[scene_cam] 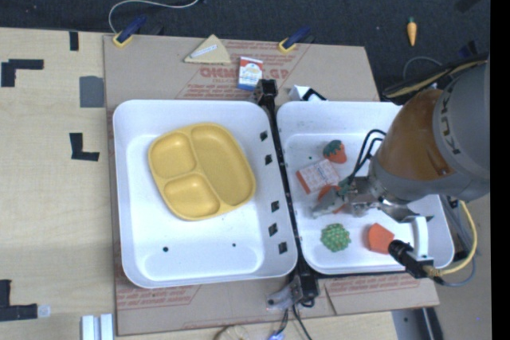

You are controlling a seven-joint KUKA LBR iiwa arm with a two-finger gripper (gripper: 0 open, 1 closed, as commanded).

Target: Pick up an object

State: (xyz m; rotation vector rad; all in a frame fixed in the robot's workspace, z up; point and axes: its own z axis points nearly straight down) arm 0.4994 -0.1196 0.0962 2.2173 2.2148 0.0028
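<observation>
Whether the jaws are spread or pressed together cannot be told. The gripper point(344, 199) hangs low in the right white bin point(307, 117), the grey arm with its orange band point(414, 141) reaching in from the right. Four things lie around it: one red-and-white packet point(316, 174) just left, one strawberry-like toy point(335, 150) farther off, one knobbly green ball point(335, 237) and one orange wedge point(379, 236) nearer. The left white bin point(131, 163) holds one yellow three-compartment plastic plate point(201, 170).
</observation>
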